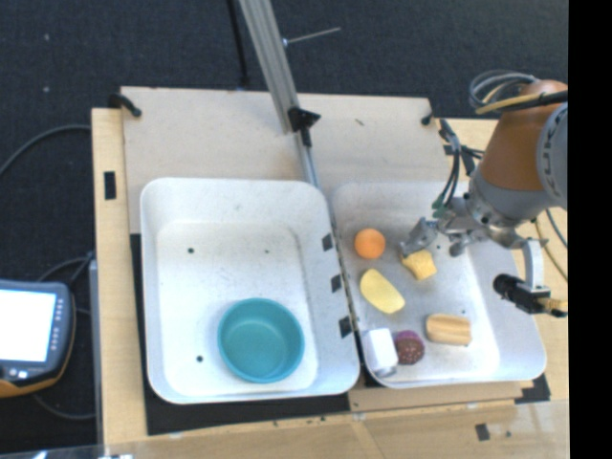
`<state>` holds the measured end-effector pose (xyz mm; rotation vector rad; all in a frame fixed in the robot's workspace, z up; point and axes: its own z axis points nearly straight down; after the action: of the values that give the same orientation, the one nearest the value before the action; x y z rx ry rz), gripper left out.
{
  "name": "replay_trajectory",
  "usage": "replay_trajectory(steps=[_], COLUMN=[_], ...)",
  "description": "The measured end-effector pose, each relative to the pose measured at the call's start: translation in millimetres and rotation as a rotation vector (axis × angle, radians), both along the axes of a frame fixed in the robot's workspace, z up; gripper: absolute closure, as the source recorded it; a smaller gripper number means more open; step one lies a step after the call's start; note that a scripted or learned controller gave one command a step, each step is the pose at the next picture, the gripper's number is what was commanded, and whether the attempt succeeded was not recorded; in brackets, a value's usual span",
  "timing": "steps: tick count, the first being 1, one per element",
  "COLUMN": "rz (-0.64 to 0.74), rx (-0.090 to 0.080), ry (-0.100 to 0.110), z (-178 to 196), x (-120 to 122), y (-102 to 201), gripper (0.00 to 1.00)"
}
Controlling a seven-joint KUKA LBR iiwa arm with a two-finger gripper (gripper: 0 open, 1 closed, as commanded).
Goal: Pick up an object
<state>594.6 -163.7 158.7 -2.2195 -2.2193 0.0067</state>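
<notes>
In the right bin a small yellow block lies just below the fingers of the gripper, which are spread wide above it, one to its upper left and the other off to its right, with nothing held between them. Around the block lie an orange ball to its left, a yellow oval piece below-left, a tan roll, a dark red ball and a white piece. The left bin holds a teal bowl, both bins rest on a pale wooden counter, and dark carpet lies beyond, with a screen device at the left edge.
</notes>
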Motion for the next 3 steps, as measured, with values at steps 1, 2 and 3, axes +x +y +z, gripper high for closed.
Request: replay_trajectory(steps=[1, 2, 3], rz=[0.0, -0.004, -0.004], rx=[0.0, -0.001, -0.001], ry=[-0.001, -0.009, -0.01], z=[-53.0, -38.4, 6.7], x=[-1.1, 0.9, -2.8], y=[-1.0, -2.5, -8.0], gripper=[0.0, 1.0, 1.0])
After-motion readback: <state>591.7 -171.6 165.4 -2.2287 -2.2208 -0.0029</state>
